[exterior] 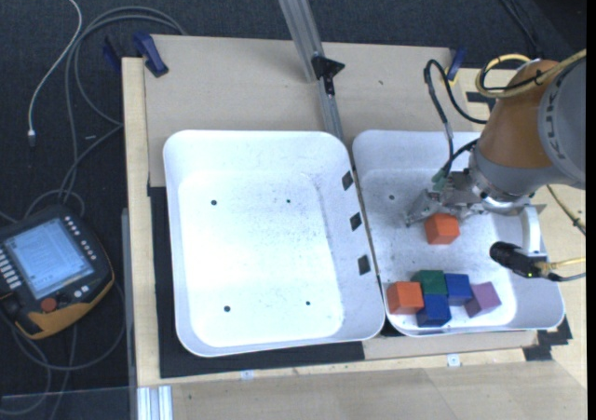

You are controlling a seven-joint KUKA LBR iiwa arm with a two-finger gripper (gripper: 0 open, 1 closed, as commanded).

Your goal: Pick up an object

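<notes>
Orange block [442, 228] lies alone mid right bin [391, 167], just below claw [436, 208]. Claw's state: cannot tell, wrist hides it. Block looks not yet gripped. Advice: centre over block, descend straight, close squarely on flat faces; stay away from block cluster [442, 297] at bin's near wall.

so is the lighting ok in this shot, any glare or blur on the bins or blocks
Camera view: even, soft light; the left bin looks bright white but keeps its speckles; the blocks stay sharp, orange block included; only faint shadows under the tool; slight softness on the arm.
</notes>
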